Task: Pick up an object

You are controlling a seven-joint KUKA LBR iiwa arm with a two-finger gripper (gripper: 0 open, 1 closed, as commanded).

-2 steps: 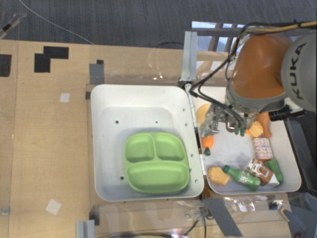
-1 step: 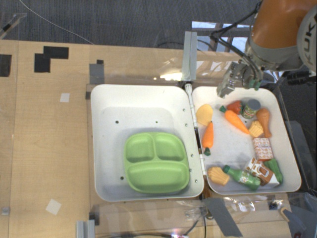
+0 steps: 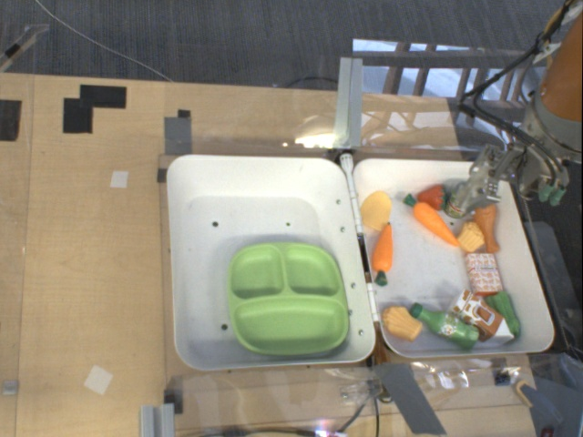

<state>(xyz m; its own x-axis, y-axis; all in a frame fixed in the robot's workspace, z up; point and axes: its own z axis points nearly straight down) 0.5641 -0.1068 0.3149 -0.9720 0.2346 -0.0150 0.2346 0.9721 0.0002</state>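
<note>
The right white bin (image 3: pixel 537 285) holds several toy foods. Among them are a red piece (image 3: pixel 432 195), a long carrot (image 3: pixel 435 224), a second carrot (image 3: pixel 383 248), a yellow round piece (image 3: pixel 375 209) and a small yellow chunk (image 3: pixel 471 238). Nearer the front lie a striped packet (image 3: pixel 482 271), a brown packet (image 3: pixel 475 309), a green bottle (image 3: pixel 446 324) and a tan piece (image 3: pixel 401 321). My gripper (image 3: pixel 466 202) hangs low over the bin's far right part, just right of the red piece and above the long carrot's end. I see nothing held in it.
The left white bin (image 3: pixel 196 244) holds a green divided plate (image 3: pixel 287 297). A metal post (image 3: pixel 350 103) stands behind the seam between the bins. Cables and the arm's wrist (image 3: pixel 537 167) hang over the right bin's far right corner.
</note>
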